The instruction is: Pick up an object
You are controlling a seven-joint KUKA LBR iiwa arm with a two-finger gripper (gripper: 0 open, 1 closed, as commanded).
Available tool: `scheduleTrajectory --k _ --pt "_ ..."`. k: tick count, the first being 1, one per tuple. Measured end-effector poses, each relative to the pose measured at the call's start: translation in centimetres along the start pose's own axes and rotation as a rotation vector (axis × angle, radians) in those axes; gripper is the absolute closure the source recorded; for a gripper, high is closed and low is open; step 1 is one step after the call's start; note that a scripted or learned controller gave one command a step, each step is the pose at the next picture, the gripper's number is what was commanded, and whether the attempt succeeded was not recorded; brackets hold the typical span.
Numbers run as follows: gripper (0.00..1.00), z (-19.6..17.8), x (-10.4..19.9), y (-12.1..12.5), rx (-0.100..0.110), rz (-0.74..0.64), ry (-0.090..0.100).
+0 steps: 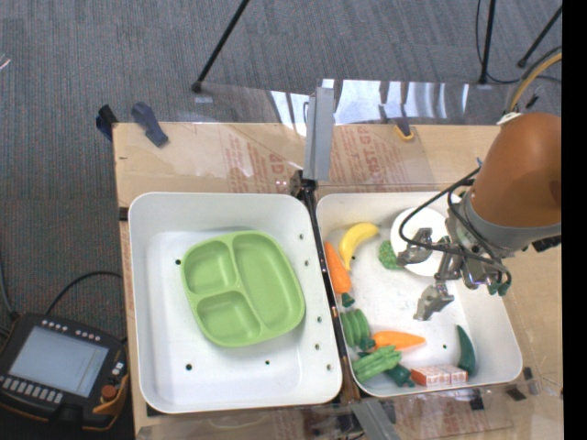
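My gripper (438, 293) hangs over the middle of the right bin (495, 333), reaching in from the surface's right edge. Whether it is wide or narrow I cannot tell from this slant, and I see nothing held in it. My orange band (521, 172) covers the bin's far right corner.

The things to pick all lie in this right bin. A yellow banana (358, 240) sits near the far left corner, with a long carrot (337, 268) just beside it along the left wall. A white plate (413, 236) rests toward the far side, partly under my wrist, and a small green leafy piece (390, 256) touches its left rim. Nearer the front, a second carrot (398, 340) lies just below my gripper, with green vegetables (367, 346) bunched beside it by the left wall. A red and white box (438, 375) lies at the front wall, and a dark green pepper (466, 350) sits near the front right corner.

The left bin (156, 246) holds a green divided tray (243, 288), tilted a little, around its middle.
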State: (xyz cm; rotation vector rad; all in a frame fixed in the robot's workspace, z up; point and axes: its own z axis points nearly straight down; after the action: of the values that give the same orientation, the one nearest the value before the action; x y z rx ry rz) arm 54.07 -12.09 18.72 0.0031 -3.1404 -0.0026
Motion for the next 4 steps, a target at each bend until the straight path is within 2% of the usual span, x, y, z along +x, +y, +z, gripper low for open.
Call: scheduleTrajectory --k 1,2,3,4 --pt "0.00 10.4 -5.7 4.2 -0.002 0.020 0.005" --pt "0.00 10.0 -0.2 3.3 0.001 0.225 -0.001" --pt "1.00 9.0 -0.3 3.5 0.000 0.219 -0.002" --pt "0.00 9.0 -0.3 3.6 0.000 0.218 -0.001"
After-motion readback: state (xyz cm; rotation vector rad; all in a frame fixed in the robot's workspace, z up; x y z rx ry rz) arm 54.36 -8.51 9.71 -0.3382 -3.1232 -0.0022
